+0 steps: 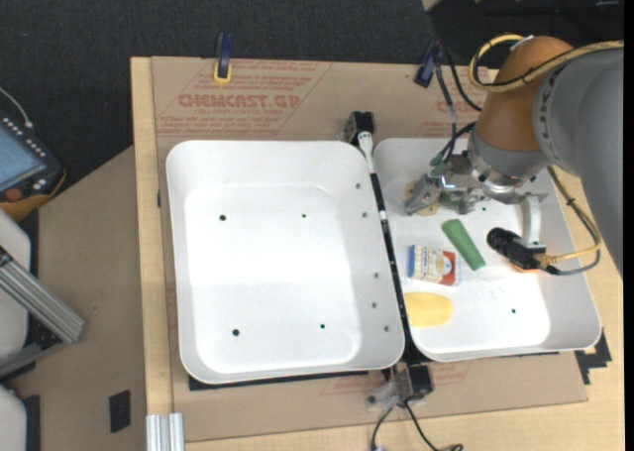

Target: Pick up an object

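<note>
The right bin holds a green stick-shaped object, a small white packet with red and blue print and a yellow rounded object. My gripper hangs low over the far left part of this bin, just beyond the green object and apart from it. A small brownish thing lies right under the gripper; I cannot tell whether it is held. The orange band of the arm is above and to the right.
The left bin is a plain white tray. A black plug on a yellow cable hangs from the arm over the right bin, beside the green object. Both bins rest on a cardboard sheet held by clamps.
</note>
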Available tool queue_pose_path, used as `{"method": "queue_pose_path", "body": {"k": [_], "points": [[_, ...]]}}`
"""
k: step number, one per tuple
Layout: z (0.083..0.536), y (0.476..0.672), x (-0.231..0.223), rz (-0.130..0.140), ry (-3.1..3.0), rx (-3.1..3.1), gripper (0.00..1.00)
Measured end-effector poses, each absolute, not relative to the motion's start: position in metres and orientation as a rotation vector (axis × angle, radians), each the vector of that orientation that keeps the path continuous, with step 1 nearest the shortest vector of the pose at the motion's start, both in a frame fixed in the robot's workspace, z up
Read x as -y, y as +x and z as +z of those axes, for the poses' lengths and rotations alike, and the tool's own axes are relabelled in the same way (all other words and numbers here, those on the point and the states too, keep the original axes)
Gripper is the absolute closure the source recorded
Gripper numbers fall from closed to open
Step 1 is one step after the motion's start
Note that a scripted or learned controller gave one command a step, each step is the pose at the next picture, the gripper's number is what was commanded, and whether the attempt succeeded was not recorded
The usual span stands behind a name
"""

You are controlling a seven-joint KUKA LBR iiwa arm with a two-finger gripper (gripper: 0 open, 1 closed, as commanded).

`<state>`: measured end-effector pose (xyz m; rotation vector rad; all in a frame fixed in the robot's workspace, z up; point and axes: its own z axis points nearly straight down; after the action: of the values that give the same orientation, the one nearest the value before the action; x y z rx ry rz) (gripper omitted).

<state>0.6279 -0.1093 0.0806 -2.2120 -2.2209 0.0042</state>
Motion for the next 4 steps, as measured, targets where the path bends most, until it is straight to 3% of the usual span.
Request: {"method": "queue_pose_path", "body": {"k": [1, 2, 4], "points": [[0.096, 0.629, 0.113, 0.003, -2.219, 2.219, 1.0], [0.192, 0.657, 0.05, -0.015, -2.219, 2.236, 1.0], [0.233, 0.58, 0.039, 0.001, -2.217, 2.221, 1.0]]}}
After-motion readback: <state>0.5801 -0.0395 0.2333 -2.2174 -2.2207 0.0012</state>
